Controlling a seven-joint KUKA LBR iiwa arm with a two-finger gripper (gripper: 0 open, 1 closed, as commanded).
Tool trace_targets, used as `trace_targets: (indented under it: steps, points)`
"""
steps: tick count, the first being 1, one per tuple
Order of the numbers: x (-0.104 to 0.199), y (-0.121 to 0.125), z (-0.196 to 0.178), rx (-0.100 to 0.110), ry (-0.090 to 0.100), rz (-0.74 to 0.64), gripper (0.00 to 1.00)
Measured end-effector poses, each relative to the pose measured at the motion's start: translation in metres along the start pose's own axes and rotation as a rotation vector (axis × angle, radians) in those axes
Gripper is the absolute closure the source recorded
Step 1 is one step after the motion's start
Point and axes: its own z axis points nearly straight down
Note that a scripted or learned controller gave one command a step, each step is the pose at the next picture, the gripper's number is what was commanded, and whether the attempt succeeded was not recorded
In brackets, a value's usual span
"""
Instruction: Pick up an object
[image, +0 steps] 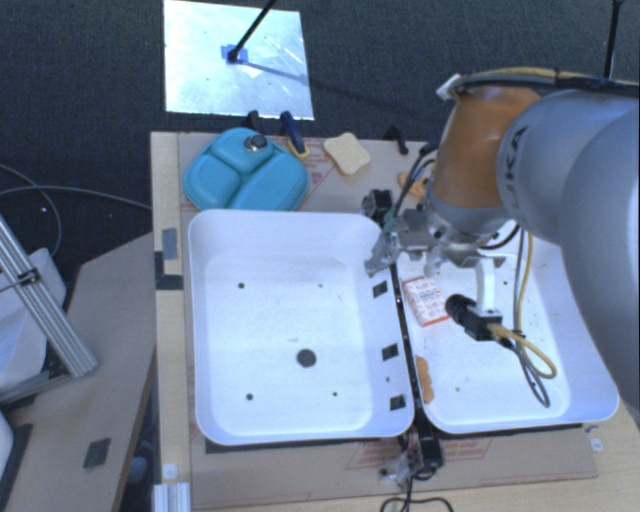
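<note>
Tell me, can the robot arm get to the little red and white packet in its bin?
Probably yes. The gripper hangs close beside the red and white packet, which lies flat in the bin with nothing on top. The bin's wall next to it might crowd the grab.

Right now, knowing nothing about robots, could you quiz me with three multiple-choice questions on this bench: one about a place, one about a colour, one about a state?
1. Where is the red-and-white packet?
A. outside both bins
B. in the right bin
C. up on the arm

2. What colour is the dish behind the bins?
A. blue
B. green
C. red

3. How is the packet placed?
A. lifted in the air
B. lying flat
C. standing on edge

Answers:
1. B, it lies in the right bin, near the divide.
2. A, the dish is plainly blue.
3. B, it rests flat on the bin floor, beside the tool.
</note>
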Motion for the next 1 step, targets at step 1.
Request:
trace_targets:
  steps: [1]
  points:
    - [-0.0163,0.0475,-0.0011,-0.010,0.000,-0.004,0.00]
